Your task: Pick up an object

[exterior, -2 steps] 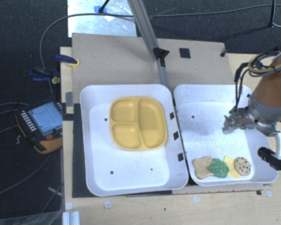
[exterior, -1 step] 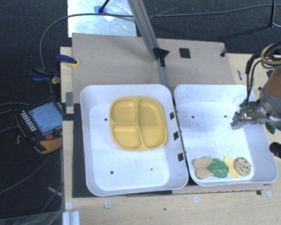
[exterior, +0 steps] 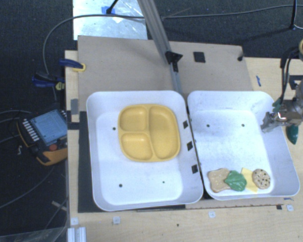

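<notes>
though the arm is cut off at the frame's right side, its gripper (exterior: 272,121) shows at the right rim of the right bin (exterior: 227,135), too blurred and small to tell its state. a tan cookie (exterior: 218,179), green piece (exterior: 236,180), yellow slice (exterior: 248,177) partly hidden beneath it, and chocolate-chip cookie (exterior: 261,178) huddle at that bin's near edge. the left bin (exterior: 106,150) bears a yellow divided plate (exterior: 149,132).

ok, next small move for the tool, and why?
Probably slide toward the right bin's near edge. The tool sits at that bin's far-right rim, while the cookie and other food pieces cluster along the near edge, apart from it.
</notes>
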